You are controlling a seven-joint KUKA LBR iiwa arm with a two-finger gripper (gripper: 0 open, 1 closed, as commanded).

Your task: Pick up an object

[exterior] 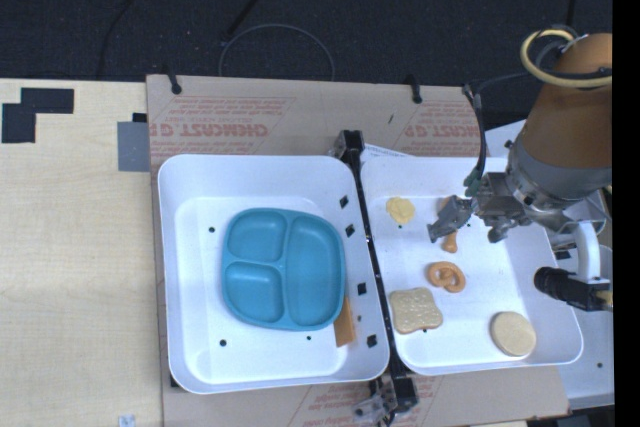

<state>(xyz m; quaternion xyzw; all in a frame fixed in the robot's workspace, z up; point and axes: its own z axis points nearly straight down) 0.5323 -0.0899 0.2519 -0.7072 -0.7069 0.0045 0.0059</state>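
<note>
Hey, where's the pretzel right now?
The pretzel lies in the right bin, near its middle, just above the square cracker and below the hand.

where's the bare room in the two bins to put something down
Left bin: free floor only in the strips around the blue divided plate, widest along its left. Right bin: bare at the top, above the yellow piece, and bottom middle between cracker and round biscuit. Crowded around the pretzel and gripper.
</note>
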